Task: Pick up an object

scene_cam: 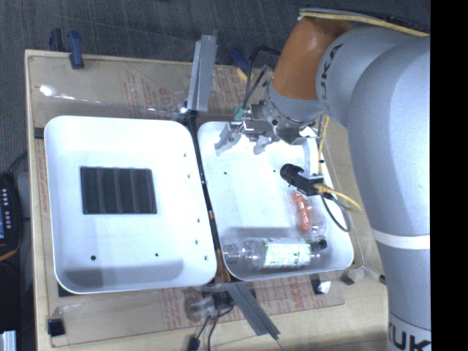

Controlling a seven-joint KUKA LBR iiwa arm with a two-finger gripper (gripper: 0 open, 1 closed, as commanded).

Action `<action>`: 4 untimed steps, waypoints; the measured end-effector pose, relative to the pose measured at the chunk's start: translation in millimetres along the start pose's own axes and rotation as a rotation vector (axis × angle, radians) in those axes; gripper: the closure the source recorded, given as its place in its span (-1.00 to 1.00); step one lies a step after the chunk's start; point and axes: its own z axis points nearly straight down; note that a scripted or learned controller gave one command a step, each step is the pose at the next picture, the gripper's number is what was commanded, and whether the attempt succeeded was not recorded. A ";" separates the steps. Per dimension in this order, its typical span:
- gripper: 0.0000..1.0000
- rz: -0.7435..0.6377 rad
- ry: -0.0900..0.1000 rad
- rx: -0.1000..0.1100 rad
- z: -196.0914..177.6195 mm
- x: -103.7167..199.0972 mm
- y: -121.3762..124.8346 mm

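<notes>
- The gripper [241,143] hangs over the far end of the right bin [241,196], close to the wall it shares with the left one.
- Its two fingers [222,143] are spread apart, and I see nothing between them, just white bin floor below.
- A clear plastic bottle [272,254] lies on its side along the near wall of the right bin. It has a green and white label, and its dark cap points towards the arm's side.
- An orange object [302,210] lies by the right wall of that bin, just beyond the bottle's cap end. It is too blurred for me to name it.
- Both of these lie well apart from the gripper.
- In the left bin [66,254] a dark ribbed rectangular block [118,190] lies flat near the middle.
- A blue clamp [75,50] grips the far left corner of the bench [110,79].
</notes>
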 end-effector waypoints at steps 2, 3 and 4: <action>-1.00 0.100 0.000 -0.005 28.0 -101.4 2.9; -1.00 0.071 0.000 -0.001 54.3 -102.2 -58.5; -1.00 0.000 -0.001 -0.006 13.9 -106.3 -72.0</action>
